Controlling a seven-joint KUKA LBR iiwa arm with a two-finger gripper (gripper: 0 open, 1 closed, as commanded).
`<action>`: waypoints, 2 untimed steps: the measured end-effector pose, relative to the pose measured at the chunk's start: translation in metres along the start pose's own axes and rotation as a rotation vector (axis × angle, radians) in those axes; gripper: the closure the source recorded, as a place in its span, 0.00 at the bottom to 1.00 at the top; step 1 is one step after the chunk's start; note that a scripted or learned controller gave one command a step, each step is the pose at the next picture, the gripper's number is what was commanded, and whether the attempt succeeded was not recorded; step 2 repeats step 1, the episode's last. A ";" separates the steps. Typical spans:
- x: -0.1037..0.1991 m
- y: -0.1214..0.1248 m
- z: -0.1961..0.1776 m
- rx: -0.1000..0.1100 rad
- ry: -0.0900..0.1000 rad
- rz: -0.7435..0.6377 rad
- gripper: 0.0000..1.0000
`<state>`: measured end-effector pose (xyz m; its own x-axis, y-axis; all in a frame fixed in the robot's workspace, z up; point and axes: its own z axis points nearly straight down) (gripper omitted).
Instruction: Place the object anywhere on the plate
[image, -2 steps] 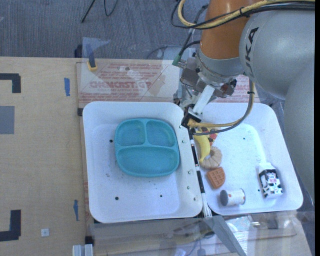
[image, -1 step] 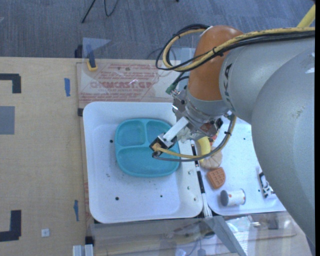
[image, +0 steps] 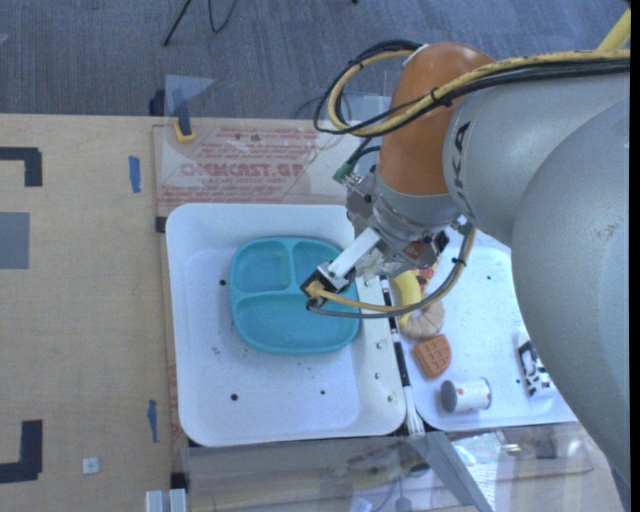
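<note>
counting the contents of two bins under one arm

one arm (image: 540, 200) reaches in from the right and ends in one gripper (image: 405, 255), which hangs over the inner edge of the right bin (image: 490, 290), just above a yellow piece (image: 406, 288). the wrist covers the gripper from above, so whether it is open or closed, and what if anything it has hold of, cannot be told. two white bins sit side by side on the bench (image: 80, 300). the left bin (image: 200, 400) holds one teal plate (image: 270, 300) with three compartments. the right bin holds five loose items: the yellow piece, one tan rounded piece (image: 425, 320) touching it, one orange waffle-patterned piece (image: 433, 355) just beside that, one grey-and-white cylinder (image: 467, 394) lying on its side, and one black-and-white thing (image: 532, 368). the arm hides much of the right bin and cuts off the black-and-white thing and the top of the yellow piece. which item is the task's object cannot be told; all five lie in the right bin, apart from the plate.
</note>
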<state>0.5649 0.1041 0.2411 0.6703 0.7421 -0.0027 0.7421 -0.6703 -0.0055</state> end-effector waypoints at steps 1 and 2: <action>0.037 0.020 0.091 -0.001 0.000 0.196 1.00; 0.037 0.020 0.091 -0.001 0.000 0.196 1.00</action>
